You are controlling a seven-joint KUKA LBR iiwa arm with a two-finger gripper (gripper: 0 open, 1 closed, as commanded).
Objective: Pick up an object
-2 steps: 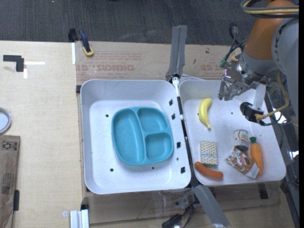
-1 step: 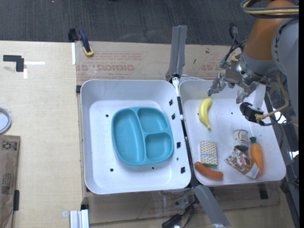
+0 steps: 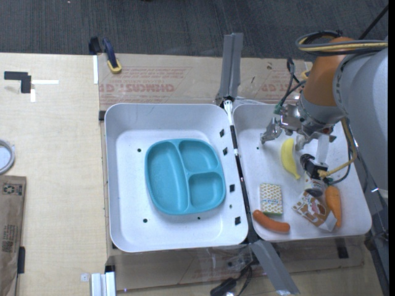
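Gripper (image 3: 292, 135) sits low in right bin (image 3: 247, 165), fingers spread wide w/ top end of banana (image 3: 289, 156) between them, not clamped yet. To grip well: centre over the fruit, drop straight, close gently, avoid snack packet (image 3: 313, 209) nearby.

A yellow banana (image 3: 289, 157) lies lengthwise on the right bin's (image 3: 247, 165) floor, near its upper middle.
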